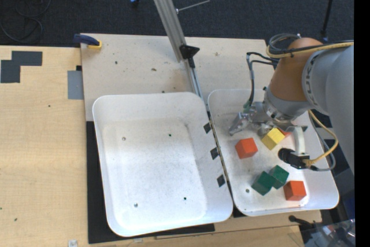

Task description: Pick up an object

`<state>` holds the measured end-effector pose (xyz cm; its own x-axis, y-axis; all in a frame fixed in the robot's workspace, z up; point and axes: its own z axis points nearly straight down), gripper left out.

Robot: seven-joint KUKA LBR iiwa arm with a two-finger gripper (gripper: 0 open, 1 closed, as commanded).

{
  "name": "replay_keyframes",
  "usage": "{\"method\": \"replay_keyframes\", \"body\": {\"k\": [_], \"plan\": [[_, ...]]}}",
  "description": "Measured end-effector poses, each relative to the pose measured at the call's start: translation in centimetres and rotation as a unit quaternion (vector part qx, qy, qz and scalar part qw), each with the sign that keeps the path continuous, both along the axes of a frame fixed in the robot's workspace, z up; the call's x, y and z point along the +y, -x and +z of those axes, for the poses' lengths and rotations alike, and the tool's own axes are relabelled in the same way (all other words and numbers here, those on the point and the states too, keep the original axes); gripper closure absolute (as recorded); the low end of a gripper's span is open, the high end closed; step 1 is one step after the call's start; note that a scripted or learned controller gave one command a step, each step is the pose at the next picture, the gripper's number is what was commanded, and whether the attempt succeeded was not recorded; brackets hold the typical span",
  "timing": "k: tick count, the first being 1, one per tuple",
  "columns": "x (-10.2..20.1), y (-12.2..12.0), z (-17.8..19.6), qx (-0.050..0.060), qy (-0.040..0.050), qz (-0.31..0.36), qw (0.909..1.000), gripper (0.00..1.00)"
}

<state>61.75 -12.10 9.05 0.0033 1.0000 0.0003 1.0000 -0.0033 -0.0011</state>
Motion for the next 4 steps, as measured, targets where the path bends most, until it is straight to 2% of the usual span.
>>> {"method": "replay_keyframes", "body": {"k": [1,2,4], "plan": [[0.0,0.0,1.1,0.001,-0.0003,-0.002,1.0,1.0],[0.4,-0.9,5.9,-0.002,0.0002,0.002,1.0,1.0],[0.5,-0.6,17.0,-0.002,0.0005,0.003,1.0,1.0]]}}
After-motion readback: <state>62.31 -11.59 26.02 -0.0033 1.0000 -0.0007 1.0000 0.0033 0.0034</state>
